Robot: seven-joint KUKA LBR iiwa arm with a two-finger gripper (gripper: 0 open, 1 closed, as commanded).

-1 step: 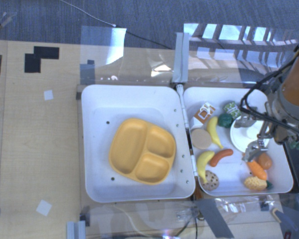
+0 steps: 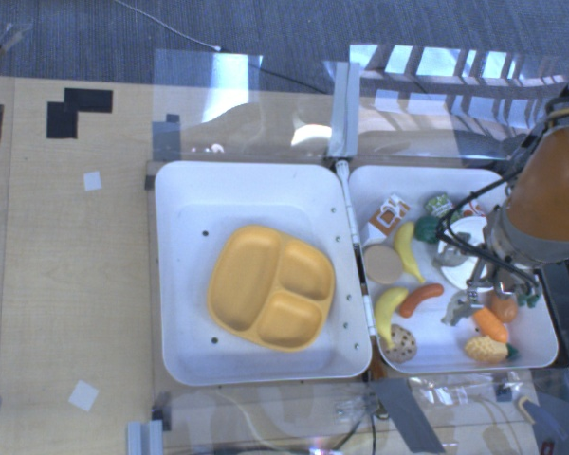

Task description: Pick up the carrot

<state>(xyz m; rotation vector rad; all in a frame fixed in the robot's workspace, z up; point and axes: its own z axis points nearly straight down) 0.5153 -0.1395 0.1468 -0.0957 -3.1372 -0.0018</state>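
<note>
You see two white bins side by side on the bench. The left bin [image 2: 185, 254] bears a yellow divided plate [image 2: 270, 285]. The right bin [image 2: 427, 186] holds the toy food, and the arm [image 2: 550, 192] comes over it from the right, its orange band covering the bin's right part.

Among the food you find two bananas [image 2: 408, 249], a red sausage [image 2: 422, 299], a round tan disc [image 2: 383, 263], a small carton [image 2: 389, 214], a speckled cookie [image 2: 402, 343] and a bumpy yellow piece like corn [image 2: 485, 349].

The carrot [image 2: 490, 323] lies near the front right corner of the right bin, just above the corn. Its long axis runs diagonally, from upper left to lower right, with the green end seeming to be at the lower right.

The gripper [image 2: 476, 297] hangs just beside the carrot, up and slightly to the left of it. Whether its jaws stand wide or narrow you cannot tell, because the metal parts blur together. I judge that the coming move needs a short shift toward the front right, with the jaws set across the carrot's diagonal.
</note>
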